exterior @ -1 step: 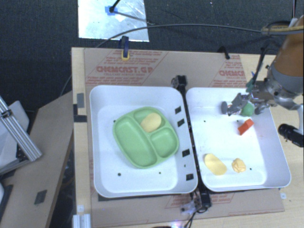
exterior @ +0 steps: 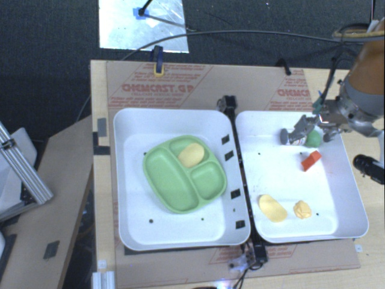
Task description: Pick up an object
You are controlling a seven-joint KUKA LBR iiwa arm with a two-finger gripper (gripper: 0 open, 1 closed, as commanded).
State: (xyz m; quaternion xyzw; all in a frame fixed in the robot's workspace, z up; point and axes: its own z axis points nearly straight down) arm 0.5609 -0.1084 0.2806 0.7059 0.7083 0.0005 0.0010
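Observation:
My gripper (exterior: 296, 133) hangs over the far part of the right bin (exterior: 343, 221), reaching in from the right. A small green object (exterior: 313, 139) shows right beside it, partly under the gripper body; I cannot tell whether they touch. A red block (exterior: 311, 160) lies just in front of the gripper. Near the bin's front lie a pale yellow piece (exterior: 272, 208) and a smaller yellow lump (exterior: 302, 209).
The left bin (exterior: 135, 221) holds a green divided plate (exterior: 180, 182) with a yellow item (exterior: 192, 155) in its far compartment. Black clips (exterior: 231, 155) line the ridge between the bins. A cable (exterior: 240, 32) runs across the back.

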